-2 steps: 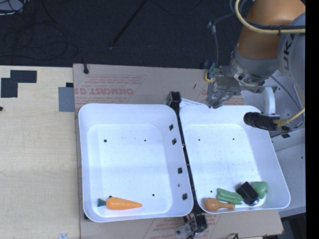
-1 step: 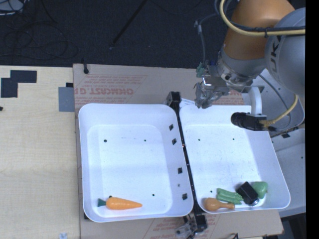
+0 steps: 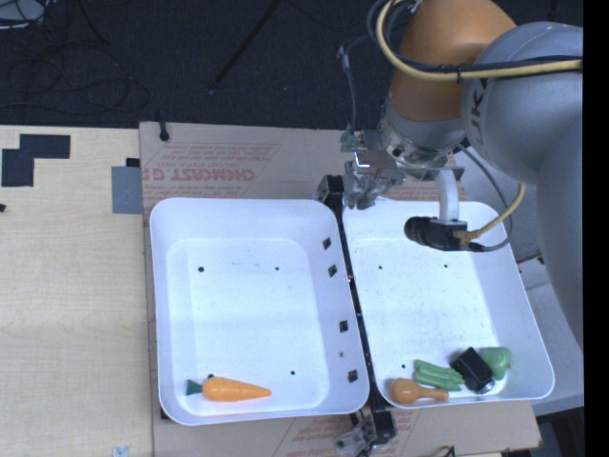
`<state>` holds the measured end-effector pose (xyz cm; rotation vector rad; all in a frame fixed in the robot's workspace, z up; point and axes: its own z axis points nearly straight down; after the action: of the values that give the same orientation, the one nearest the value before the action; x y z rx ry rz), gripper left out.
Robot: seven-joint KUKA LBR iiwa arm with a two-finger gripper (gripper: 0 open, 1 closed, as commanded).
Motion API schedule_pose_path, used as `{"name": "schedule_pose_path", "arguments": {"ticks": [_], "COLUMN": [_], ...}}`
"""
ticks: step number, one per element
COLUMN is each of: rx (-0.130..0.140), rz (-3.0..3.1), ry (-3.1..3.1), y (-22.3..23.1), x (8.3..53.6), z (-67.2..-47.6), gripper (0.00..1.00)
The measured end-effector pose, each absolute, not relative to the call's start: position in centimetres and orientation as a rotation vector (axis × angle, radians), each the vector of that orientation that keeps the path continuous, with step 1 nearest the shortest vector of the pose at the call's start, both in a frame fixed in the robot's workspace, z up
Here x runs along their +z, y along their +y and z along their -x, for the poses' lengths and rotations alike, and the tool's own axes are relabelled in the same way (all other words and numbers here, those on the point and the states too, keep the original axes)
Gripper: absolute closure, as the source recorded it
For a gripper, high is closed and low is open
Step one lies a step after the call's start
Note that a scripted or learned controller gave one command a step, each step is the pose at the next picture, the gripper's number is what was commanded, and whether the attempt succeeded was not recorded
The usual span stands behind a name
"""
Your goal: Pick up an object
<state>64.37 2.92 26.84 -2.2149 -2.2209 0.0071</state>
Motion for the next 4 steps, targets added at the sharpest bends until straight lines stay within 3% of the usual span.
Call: {"name": "schedule_pose_path", "arguments": {"ticks": [1, 2, 3, 4], "rx": [-0.014, 0.005, 0.015, -0.008], "rz": [2.220, 2.221, 2.214, 2.222], "ry": [-2.231, -2.218, -2.218, -2.227], "y": [6.8, 3.7, 5.1, 6.2], "x": [39.4, 39.5, 27.9, 38.3], "z": [-64.5, -60.4, -63.4, -63.7], "gripper": [1.00, 1.00, 1.00, 1.00]}}
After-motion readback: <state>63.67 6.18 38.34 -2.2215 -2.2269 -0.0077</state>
